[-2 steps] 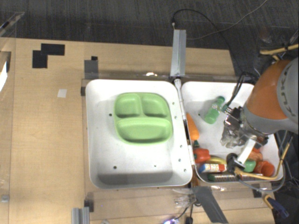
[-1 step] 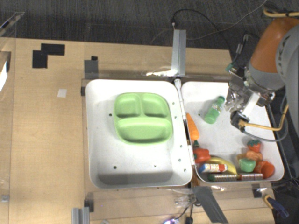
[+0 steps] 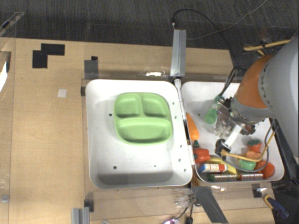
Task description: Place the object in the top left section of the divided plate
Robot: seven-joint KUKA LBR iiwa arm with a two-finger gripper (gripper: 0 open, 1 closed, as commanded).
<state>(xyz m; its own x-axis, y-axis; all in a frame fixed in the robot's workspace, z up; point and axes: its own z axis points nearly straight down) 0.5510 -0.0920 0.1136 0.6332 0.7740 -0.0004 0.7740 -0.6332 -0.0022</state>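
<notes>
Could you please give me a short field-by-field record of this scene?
plate: green divided plate, in the left bin
top left section: nothing placed in it yet
tool: over the right bin, next to a green object
right bin contents: orange piece by the left wall; red, yellow and green items crowded along the near edge

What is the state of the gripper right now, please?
Gripper: cannot be told; it hangs above the right bin.
</notes>
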